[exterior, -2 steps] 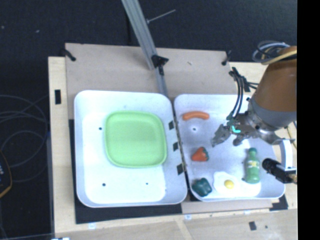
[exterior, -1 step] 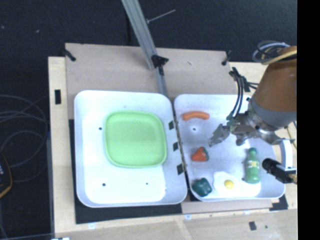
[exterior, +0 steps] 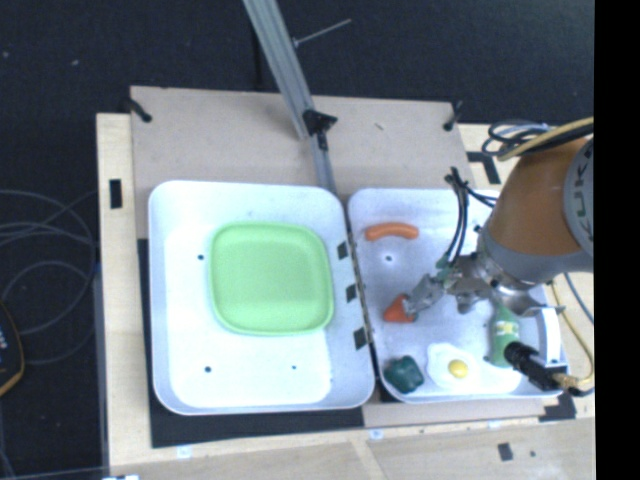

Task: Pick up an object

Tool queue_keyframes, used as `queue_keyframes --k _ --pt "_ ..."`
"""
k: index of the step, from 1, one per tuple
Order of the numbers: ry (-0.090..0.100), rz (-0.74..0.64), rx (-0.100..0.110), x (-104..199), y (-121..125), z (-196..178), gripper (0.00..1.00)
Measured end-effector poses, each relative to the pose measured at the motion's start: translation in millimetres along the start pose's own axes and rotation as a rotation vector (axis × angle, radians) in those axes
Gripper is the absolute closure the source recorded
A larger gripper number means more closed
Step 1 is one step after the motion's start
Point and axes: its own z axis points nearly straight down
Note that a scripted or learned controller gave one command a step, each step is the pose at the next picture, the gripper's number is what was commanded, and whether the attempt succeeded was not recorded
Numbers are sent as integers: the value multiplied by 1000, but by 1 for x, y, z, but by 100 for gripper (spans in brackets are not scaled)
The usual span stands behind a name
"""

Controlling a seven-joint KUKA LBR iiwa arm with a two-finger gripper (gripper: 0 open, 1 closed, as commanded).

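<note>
gripper (exterior: 428, 293) low in right bin (exterior: 400, 208), carrot (exterior: 400, 311) just left-below, touching-ish; fingers' state? can't tell tbh

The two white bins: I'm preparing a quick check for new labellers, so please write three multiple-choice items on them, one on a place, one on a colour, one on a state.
1. Where does the green plate lie?
A. in the left bin
B. in the right bin
C. on the bench outside the bins

2. What colour is the sausage-shaped toy near the far wall of the right bin?
A. blue
B. orange
C. white

3. How does the gripper stand over the right bin?
A. raised high above the left bin
B. low, beside the small orange-red piece
C. resting on the green plate

Answers: 1 A, the plate sits in the middle of the left bin. 2 B, it is plainly orange against the white floor. 3 B, its tip hangs just next to that piece.
</note>
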Motion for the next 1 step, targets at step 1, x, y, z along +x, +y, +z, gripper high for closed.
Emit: queue_keyframes --k 1 --pt "0 -1 -2 -1 -3 42 0"
